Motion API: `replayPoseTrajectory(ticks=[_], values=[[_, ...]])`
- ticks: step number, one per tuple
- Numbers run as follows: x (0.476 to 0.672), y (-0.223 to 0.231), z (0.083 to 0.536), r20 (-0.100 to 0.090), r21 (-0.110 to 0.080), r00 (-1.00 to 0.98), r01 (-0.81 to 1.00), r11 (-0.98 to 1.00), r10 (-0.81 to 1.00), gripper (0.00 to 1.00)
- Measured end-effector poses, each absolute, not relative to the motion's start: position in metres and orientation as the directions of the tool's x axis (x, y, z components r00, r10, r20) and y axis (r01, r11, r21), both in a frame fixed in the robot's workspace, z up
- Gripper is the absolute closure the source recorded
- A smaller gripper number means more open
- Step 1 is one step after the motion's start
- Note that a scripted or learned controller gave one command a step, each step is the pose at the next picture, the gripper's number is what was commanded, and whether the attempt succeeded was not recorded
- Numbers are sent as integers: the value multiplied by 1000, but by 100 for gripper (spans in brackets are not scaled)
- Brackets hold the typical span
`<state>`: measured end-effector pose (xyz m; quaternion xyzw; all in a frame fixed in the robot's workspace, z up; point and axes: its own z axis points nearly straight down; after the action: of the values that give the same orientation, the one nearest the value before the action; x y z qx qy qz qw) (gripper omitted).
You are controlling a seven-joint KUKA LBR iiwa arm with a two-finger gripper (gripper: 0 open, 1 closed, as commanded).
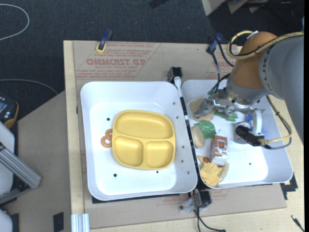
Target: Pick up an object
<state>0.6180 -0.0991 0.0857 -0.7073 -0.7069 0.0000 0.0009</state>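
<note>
Grey arm's end effector (223, 102) hangs low over the right shallow white bin (275, 170), near the crumpled green object (206, 128); its opening cannot be told; judged the reach step; next calls for descent and closing.

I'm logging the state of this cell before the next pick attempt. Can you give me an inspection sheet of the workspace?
Surface: brown bench bearing two shallow white bins, left bin and right bin, side by side.
Job's things: in the right bin, a green item, a brown and white carton, a yellow piece and a tan piece.
Clutter: yellow divided tray in the left bin, an orange ring at its left edge.
Claw: claw low over the right bin's far left part; fingers hard to make out.
Cables: yellow cable by the arm; black cable at the bench's near edge.
Surroundings: dark carpet, metal frame at left.
</note>
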Motion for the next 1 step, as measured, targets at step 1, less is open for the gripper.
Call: replayPoseTrajectory(ticks=[1], values=[[620, -99, 100, 1, 7, 1, 1000, -1, 1000, 100]])
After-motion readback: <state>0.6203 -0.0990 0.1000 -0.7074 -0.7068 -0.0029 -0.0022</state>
